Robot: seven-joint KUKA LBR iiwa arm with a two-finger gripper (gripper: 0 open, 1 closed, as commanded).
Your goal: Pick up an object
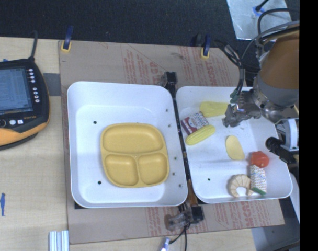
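Observation:
The right bin (216, 190) holds several small items: a yellow block (213, 108) at the back, a red-and-white packet (194, 122), a corn cob (200, 135), a pale yellow oval piece (234, 147), a red tomato (259, 158), a croissant (239, 184) and a small printed can (258, 179). My gripper (235, 116) hangs over the back of this bin, just right of the yellow block and above the oval piece. I see nothing between its fingers.
The left bin (83, 140) holds a yellow divided tray (134, 154). A teach pendant (15, 101) lies on the bench at far left. Blue clamps (66, 40) pin the cardboard at the back. Cables run near the arm's wrist (276, 72).

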